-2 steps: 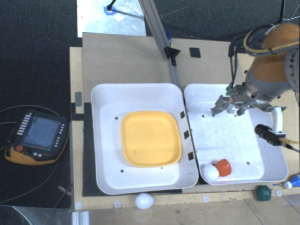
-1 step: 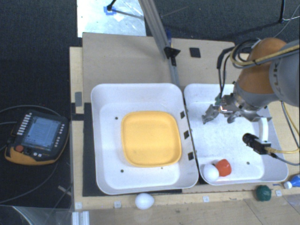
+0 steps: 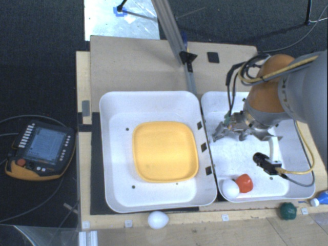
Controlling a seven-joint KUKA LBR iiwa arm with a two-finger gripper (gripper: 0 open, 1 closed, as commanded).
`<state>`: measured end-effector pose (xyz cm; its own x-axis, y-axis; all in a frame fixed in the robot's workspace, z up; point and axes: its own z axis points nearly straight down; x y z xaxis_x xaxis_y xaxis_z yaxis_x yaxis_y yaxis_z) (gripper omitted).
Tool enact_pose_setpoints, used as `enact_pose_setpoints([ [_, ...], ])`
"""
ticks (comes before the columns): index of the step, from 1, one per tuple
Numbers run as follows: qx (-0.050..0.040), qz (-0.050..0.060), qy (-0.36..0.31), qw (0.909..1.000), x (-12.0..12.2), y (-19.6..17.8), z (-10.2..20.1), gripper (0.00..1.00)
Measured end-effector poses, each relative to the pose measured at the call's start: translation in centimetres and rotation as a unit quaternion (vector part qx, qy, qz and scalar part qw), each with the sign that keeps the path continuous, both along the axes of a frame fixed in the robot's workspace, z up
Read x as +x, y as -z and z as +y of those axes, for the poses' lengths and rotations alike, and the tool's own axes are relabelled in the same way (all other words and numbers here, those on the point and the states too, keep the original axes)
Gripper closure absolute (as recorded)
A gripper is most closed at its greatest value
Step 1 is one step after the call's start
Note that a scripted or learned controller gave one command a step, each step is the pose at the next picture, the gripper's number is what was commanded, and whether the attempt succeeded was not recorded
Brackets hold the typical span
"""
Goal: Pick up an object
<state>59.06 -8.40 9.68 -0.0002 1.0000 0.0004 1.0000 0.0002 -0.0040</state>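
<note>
Evidently hunting for a target, the pincer point(image 3: 221, 132) hangs low over the right bin point(image 3: 292, 188), near its left wall; how wide it gapes cannot be told, and nothing shows in its grip. The orange object point(image 3: 244, 183) and white ball point(image 3: 230, 188) sit apart, at the near edge. A yellow plate point(image 3: 165, 151) fills the left bin point(image 3: 115, 152).

We see even, fairly bright light from above; the two white bins point(image 3: 154, 106) are near washed out, their rims pale against the bench point(image 3: 138, 65); a glaring bluish-white patch point(image 3: 120, 12) burns at the top, its detail lost; the dark floor point(image 3: 41, 50) stays dim and grainy; shadows are soft and short; the whole frame is slightly soft, with small things in the lower right smeared.
</note>
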Motion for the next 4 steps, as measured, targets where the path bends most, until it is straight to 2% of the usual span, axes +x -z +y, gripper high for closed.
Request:
enact_pose_setpoints([
  [1, -0.0001, -0.003, 0.000, 1.0000, 0.2, -1.3, 0.0, 1.00],
  [3, -0.0005, -0.005, 0.000, 1.0000, -0.5, -13.2, -0.9, 1.00],
  [4, -0.0003, -0.004, 0.000, 1.0000, -0.5, -17.8, -0.1, 1.00],
])
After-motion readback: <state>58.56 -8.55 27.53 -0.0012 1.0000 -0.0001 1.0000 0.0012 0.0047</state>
